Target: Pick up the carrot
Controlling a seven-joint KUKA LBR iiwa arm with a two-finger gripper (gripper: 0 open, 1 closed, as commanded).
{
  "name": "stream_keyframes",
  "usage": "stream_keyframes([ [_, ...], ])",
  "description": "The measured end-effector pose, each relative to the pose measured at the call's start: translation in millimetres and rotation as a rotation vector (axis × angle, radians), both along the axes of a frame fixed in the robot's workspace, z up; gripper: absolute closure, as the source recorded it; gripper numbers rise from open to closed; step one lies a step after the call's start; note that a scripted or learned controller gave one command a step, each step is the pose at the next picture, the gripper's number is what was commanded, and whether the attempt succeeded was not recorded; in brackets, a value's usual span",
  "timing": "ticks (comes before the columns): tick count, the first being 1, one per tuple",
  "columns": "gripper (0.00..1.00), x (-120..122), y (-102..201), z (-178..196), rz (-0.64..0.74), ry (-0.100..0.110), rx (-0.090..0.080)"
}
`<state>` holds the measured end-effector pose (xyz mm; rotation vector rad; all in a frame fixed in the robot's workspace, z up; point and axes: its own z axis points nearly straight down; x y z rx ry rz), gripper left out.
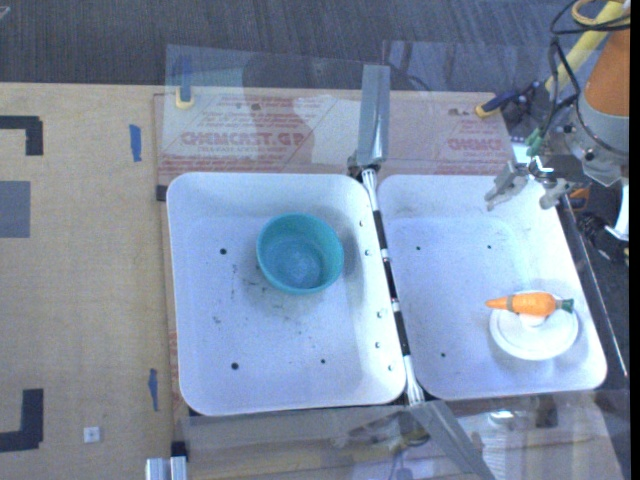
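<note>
An orange carrot (pixel 527 304) with a green tip lies across the top of a small white round dish (pixel 533 336) in the right bin (pixel 470 258), near that bin's right side. My gripper (pixel 526 190) hangs over the bin's far right corner, well above and behind the carrot. Its two fingers (pixel 503 185) are spread apart with nothing between them.
A teal bowl (pixel 299 252) stands upright in the left bin (pixel 210 298), toward its far right. A metal divider (pixel 373 128) rises behind the seam between the bins. Cables and arm hardware crowd the far right edge.
</note>
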<state>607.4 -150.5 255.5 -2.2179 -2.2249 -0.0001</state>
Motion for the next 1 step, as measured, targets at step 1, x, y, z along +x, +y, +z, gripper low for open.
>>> stream_keyframes([
  [1,0.0,-54.3,-42.8,-64.5,-0.045,-0.001,0.0],
])
